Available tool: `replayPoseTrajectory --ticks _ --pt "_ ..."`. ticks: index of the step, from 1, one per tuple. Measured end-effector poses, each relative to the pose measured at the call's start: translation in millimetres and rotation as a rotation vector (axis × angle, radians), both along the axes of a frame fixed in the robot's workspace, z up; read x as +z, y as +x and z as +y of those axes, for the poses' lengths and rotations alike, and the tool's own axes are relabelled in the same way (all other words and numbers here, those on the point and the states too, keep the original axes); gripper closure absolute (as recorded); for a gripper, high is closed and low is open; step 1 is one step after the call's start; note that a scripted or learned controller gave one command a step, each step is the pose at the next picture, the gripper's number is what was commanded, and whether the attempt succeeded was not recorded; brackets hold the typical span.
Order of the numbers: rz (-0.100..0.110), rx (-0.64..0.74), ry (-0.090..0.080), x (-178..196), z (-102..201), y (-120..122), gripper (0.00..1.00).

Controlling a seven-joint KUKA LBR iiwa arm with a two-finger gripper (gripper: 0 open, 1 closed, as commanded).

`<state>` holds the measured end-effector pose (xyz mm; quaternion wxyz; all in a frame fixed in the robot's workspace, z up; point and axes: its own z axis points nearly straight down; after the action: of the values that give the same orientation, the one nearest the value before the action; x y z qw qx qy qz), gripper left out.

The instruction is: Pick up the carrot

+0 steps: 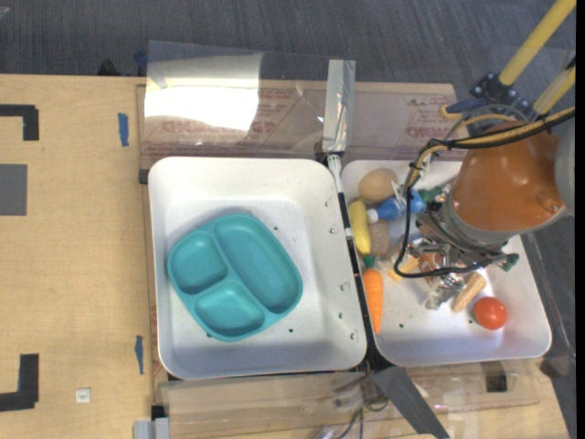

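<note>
The carrot (373, 298) is orange with a green top. It lies lengthwise along the left wall of the right bin (530, 341), close to the front. My gripper (444, 277) hangs over the middle of that bin, under the orange wrist band (505, 190). It sits to the right of the carrot, with a gap between them. Nothing shows in its grasp.
Around the gripper lie a red tomato (490, 313), a tan stick (468, 292), a yellow banana-like piece (359, 228), a brown potato-like lump (376, 186) and a blue item (393, 210). The left bin (183, 337) holds a teal divided plate (234, 274).
</note>
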<state>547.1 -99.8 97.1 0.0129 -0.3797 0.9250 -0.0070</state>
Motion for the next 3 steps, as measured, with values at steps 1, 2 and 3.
replayPoseTrajectory --ticks 1,2,3 --pt "0.001 0.092 -0.001 0 3 35 0.00" --pt "0.003 0.050 0.002 0 -2 57 0.00" --pt "0.018 0.017 0.005 -10 1 62 0.00"
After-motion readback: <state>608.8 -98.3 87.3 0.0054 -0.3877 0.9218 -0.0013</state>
